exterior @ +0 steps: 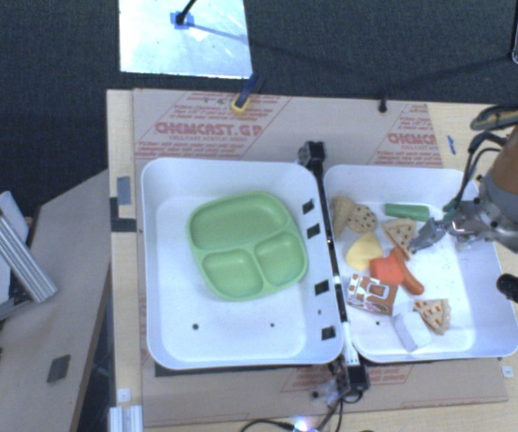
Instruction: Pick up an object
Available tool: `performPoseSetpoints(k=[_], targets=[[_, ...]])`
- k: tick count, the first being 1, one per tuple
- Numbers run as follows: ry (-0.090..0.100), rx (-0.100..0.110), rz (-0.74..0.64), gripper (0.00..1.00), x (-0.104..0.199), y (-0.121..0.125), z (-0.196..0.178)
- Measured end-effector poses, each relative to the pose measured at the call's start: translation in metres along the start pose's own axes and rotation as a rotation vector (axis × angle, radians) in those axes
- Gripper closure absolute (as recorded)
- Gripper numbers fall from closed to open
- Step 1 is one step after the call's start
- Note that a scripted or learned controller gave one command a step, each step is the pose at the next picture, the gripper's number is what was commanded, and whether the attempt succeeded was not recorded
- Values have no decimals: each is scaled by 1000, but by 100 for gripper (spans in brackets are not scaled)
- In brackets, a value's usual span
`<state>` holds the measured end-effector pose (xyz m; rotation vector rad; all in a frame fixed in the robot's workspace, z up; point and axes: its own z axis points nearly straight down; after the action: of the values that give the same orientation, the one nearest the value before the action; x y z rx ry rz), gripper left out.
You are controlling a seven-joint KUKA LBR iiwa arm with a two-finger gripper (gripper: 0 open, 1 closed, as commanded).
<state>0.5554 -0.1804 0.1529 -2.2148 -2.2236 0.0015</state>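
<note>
Jaws (430, 233) hover over the right bin (497, 277), state unclear; lower squarely onto the waffle piece (400, 234), clear of neighbours.

KUKA arm at the 3 o'clock edge

The arm (517, 171) shows a rounded orange band over grey casing, a dark cable looping at its 11 o'clock side, and a slim metallic gripper (425, 238) with dark fittings below the wrist.
</note>
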Motion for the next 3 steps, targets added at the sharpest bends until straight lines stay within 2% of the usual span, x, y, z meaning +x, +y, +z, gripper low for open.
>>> performPoseSetpoints(k=[1,2,3], targets=[[-1,-1,3,0,-3,-4,43],[-2,-12,3,0,-3,0,64],[-4,-8,3,100,-3,-2,57]])
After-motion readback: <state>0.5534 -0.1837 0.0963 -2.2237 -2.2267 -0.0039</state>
